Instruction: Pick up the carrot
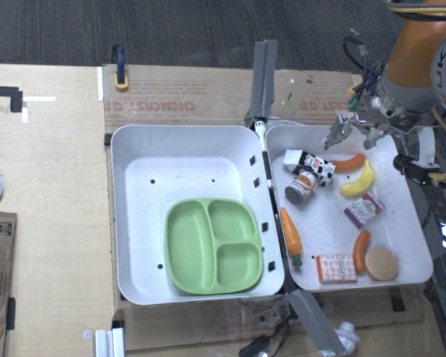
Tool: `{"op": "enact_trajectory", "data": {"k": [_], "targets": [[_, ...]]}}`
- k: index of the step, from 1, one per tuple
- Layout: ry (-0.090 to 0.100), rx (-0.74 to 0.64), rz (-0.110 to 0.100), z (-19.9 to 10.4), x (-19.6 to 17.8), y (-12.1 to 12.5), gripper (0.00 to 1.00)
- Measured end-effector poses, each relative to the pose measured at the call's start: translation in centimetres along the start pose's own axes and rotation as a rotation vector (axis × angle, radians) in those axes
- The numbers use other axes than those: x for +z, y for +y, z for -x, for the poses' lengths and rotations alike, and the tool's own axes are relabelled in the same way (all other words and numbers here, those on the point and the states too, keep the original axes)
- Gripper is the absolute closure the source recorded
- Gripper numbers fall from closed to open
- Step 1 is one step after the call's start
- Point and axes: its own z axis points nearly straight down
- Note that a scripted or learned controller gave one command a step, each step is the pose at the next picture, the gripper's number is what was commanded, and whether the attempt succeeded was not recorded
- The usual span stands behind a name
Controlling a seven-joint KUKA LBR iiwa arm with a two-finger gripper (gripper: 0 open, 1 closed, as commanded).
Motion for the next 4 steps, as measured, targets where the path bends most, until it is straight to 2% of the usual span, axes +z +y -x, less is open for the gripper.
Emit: {"op": "enact_trajectory", "data": {"k": [1,2,3,4], "targets": [[0.006,0.068,0.004,7.1,9.3,-3.8,0.00],[0.003,0.069,0.005,7.2,8.3,-3.8,1.00],[-0.003,0.056,-0.001,7.4,9.9,0.0,1.00],[0.000,-0.004,0.001,0.1,0.6,-3.5,1.00]]}}
